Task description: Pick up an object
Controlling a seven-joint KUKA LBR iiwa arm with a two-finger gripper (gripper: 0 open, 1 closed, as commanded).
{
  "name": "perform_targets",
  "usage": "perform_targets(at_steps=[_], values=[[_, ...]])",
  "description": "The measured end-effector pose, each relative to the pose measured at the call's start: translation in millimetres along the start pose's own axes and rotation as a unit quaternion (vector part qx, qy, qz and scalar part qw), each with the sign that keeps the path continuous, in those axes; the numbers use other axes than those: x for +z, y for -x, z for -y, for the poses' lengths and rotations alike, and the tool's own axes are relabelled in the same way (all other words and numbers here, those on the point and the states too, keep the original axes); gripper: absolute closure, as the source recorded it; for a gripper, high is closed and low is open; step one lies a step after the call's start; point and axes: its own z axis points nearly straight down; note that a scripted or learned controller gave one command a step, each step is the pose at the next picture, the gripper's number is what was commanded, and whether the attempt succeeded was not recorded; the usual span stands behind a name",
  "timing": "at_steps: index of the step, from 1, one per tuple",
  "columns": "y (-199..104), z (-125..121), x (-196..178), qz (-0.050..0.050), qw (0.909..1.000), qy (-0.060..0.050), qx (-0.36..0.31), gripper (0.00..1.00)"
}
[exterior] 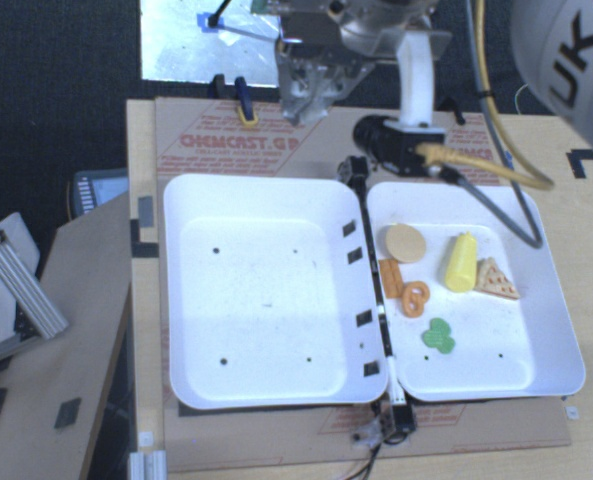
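You will find the gripper [304, 96] at the top of the view, above the bench behind the left bin [191, 268], well apart from every object. Its fingers blur into one metallic mass, so you cannot tell whether it is spread or closed; nothing is visibly held. All objects lie in the right bin [546, 353]: a tan round disc [406, 242], a yellow cylinder [461, 261] touching a tan wedge [497, 281], an orange strip [390, 276] beside an orange pretzel-shaped piece [414, 297], and a green piece [438, 336] nearer the front. The arm's upper body is cut off by the top edge.
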Motion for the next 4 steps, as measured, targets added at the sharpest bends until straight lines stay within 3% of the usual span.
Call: perform_targets(at_steps=[1,2,3,4], values=[[0,0,0,0.0,1.0,-0.001,0.0,0.0],[0,0,-11,-0.001,1.0,0.001,-0.002,1.0],[0,0,-11,0.0,1.0,0.0,-0.002,0.0],[-1,0,-22,-0.001,1.0,0.002,-0.003,1.0]])
